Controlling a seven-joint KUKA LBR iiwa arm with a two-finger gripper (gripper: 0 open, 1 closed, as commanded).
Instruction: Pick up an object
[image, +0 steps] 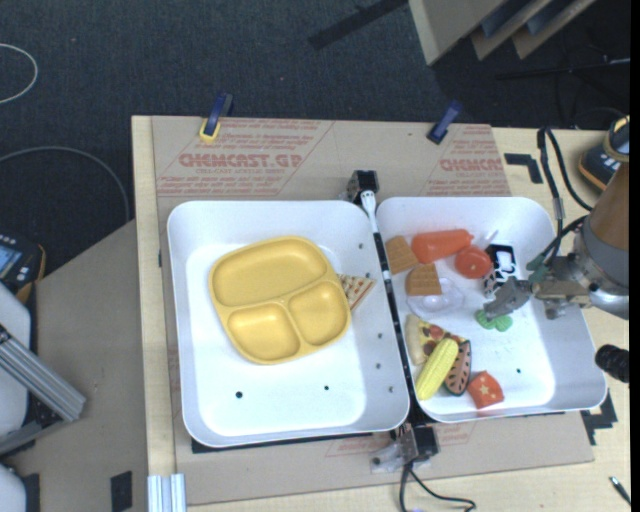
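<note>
My gripper (503, 296) reaches in from the right and hangs low over the middle of the right bin (565, 370). A small green toy (492, 320) lies right below its tip, touching or almost touching it; nothing visibly hangs from the gripper. Toy foods lie around it: a red tomato (472, 263) and an orange carrot-like piece (440, 243) behind it, two brown bread pieces (401, 253) to the left, and a yellow corn cob (437, 366) and a red wedge (485, 389) at the front.
The left bin (200, 400) holds a yellow divided plate (275, 298) and a waffle piece (357, 289) by its right wall. A small black-and-white object (500, 260) sits just behind the gripper. Cables run past the right bin's far right corner.
</note>
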